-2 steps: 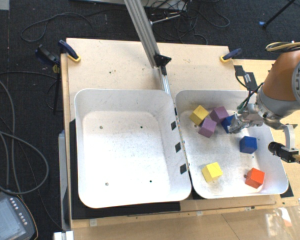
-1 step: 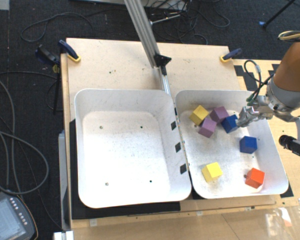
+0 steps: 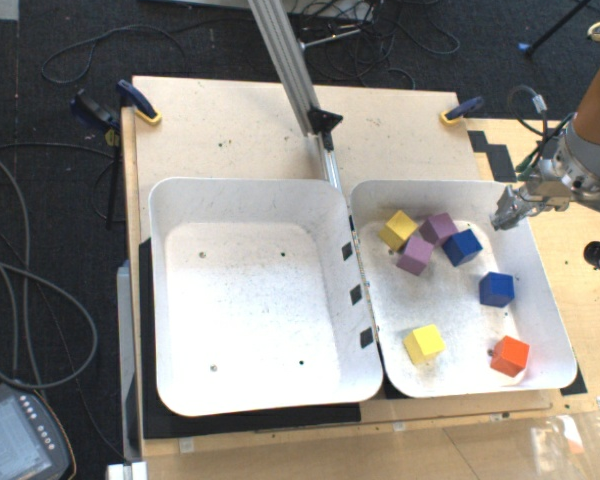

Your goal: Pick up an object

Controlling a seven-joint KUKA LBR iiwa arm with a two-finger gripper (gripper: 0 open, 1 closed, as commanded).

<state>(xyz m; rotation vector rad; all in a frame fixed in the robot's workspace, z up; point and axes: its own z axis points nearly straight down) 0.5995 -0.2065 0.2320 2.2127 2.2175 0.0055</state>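
Nearest, in the right white bin, lie an orange cube and a yellow cube; beyond, blue, purple and yellow cubes cluster. The gripper hovers over the far-right rim, grip state unclear.

No legible text, label, brand, number or sign observed. The handheld screen unit at seven o'clock shows buttons only, its markings too small to read.

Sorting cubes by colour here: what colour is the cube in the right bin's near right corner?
Orange. The small orange cube shows clearly in the camera view, beside the shallow white right bin's rim.
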